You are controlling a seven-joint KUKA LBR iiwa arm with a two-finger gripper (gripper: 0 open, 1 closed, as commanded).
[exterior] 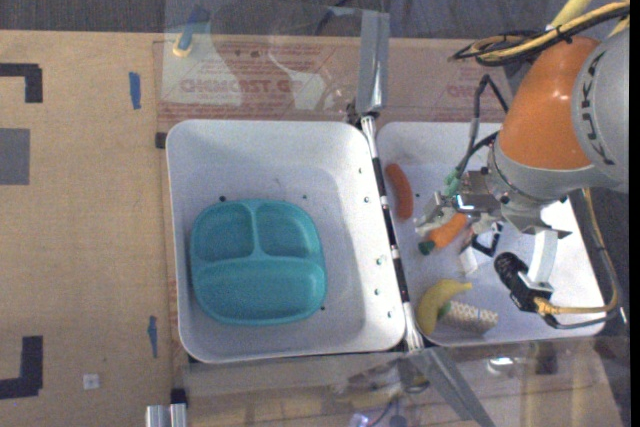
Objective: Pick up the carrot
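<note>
We are looking down on a tan tabletop [80, 245] with grey carpet running along the top of the frame. Two shallow white bins are sitting side by side: the left bin [250, 155] is holding a teal divided plate [257, 260] at lower centre, and the right bin [430, 140] is taking up the right of the frame. The grey arm with its orange band [545, 110] is reaching in from the right, and its hand [462, 210] is hanging over the middle of the right bin; we cannot tell whether it is spread or closed, since the wrist hardware is blocking it.

The carrot [447, 231] is lying slanted just below and left of the hand, seemingly touching or just beside it, though not clearly held. Above and to its left a red sausage [400, 189] is lying near the bin's left wall; lower down a banana [438, 303] is resting beside a small speckled object [470, 317].

We are judging the carrot to be a light, stiff, smooth toy, likely to slip; gripping across its thicker middle seems safest.
</note>
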